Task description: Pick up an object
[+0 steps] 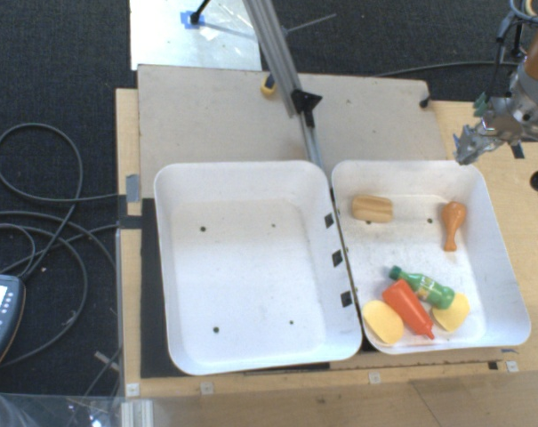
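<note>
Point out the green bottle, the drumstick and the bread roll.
green bottle (423, 286), camera view, mid body
drumstick (453, 218), camera view, thick upper end
bread roll (372, 208), camera view, top centre

I am seeing 6 toys lying in the right bin (498, 238): a tan bread roll (372, 208), an orange drumstick (452, 223), a green bottle (424, 286) (tilted), a red carrot (408, 308) touching it, and 2 yellow discs (383, 322).

Gripper (469, 147) above right bin (500, 238) far corner; carrot (409, 308) inside.
</note>
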`<state>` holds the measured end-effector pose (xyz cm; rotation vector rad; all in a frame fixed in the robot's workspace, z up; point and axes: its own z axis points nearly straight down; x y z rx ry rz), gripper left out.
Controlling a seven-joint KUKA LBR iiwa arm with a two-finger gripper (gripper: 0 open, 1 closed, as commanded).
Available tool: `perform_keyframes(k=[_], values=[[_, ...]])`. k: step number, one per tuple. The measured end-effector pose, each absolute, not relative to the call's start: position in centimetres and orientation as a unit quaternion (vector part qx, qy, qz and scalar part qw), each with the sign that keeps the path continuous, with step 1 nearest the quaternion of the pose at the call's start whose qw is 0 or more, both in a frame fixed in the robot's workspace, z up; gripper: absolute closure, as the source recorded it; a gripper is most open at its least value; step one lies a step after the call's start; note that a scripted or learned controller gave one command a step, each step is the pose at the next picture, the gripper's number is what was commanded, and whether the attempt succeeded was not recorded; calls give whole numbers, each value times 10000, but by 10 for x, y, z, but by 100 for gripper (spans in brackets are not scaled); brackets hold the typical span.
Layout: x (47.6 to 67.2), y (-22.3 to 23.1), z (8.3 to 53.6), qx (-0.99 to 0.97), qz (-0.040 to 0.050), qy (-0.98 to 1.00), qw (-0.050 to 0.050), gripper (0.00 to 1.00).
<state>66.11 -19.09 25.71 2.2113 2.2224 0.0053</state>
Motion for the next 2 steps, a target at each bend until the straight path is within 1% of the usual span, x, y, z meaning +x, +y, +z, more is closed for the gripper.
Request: perform_keyframes(k=[1, 2], values=[[656, -147, 254, 7037, 9, 7105, 6, 100], [644, -85, 246, 7030, 9, 7112, -10, 100]])
